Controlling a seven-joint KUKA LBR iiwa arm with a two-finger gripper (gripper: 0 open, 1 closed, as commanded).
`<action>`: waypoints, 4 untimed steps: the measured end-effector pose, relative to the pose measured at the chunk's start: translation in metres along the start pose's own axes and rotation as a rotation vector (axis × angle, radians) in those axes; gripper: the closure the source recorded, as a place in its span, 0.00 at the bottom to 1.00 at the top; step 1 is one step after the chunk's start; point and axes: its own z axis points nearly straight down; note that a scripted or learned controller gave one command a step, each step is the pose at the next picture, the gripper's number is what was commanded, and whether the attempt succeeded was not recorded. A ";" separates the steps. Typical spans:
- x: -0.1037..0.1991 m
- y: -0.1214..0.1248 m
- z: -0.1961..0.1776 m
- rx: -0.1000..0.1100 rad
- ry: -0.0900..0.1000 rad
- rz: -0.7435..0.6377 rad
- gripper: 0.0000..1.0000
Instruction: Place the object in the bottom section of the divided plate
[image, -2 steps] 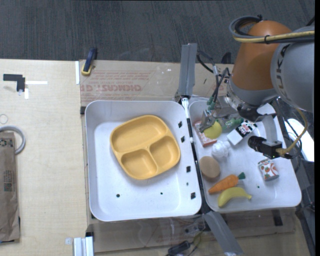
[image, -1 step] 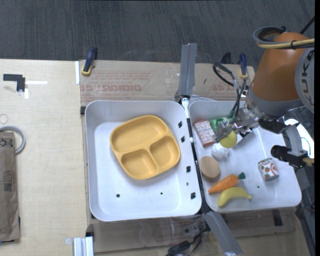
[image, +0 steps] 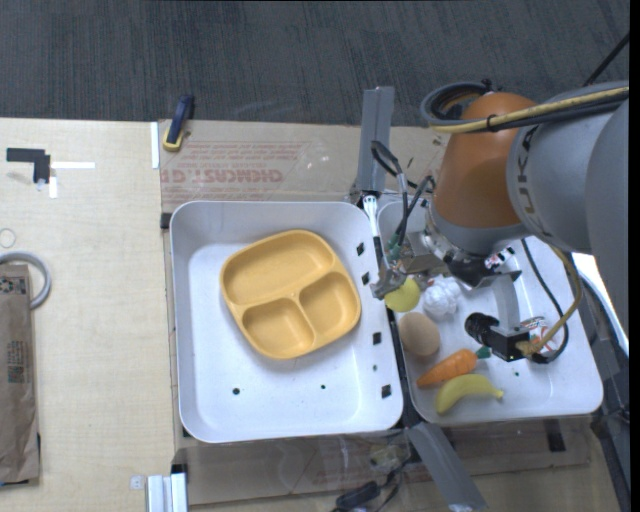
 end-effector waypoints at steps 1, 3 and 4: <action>-0.025 -0.033 0.000 -0.001 0.000 0.015 1.00; 0.096 0.000 -0.058 -0.002 -0.004 0.469 1.00; 0.180 0.003 -0.033 -0.001 -0.005 0.515 1.00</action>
